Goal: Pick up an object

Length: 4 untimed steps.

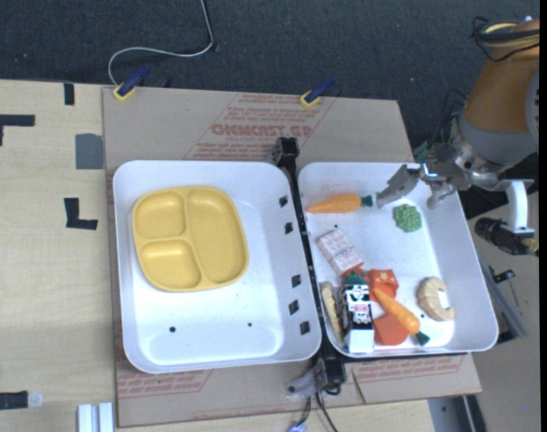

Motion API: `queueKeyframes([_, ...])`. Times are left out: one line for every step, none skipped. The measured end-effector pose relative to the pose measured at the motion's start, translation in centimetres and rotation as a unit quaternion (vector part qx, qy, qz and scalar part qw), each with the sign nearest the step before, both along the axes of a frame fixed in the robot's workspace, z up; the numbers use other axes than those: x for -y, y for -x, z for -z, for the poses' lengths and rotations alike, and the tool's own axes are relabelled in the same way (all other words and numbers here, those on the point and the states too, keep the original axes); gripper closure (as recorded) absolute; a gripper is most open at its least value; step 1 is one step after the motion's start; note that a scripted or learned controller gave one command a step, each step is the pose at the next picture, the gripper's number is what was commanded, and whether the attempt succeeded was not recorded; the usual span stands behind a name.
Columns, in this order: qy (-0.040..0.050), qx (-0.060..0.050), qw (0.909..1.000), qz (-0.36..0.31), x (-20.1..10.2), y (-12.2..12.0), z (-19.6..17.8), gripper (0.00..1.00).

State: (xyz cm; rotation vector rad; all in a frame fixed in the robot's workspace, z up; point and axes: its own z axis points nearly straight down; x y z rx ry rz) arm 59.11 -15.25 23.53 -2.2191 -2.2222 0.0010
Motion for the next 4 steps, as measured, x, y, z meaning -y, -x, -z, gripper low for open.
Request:
queueKeyframes([-0.0002,0.000,1.0000,0.000,-3.7,2.5,14.5,0.00])
queueKeyframes([0.0009,0.003,1.0000,0.000,-5.3,9.3,14.9,0.00])
queueKeyframes([0.0006,0.001,1.0000,0.001,-5.8,6.3,14.9,0.00])
queueKeyframes([0.0002,0.002,1.0000,0.000,-2.8,2.4,14.9,0.00])
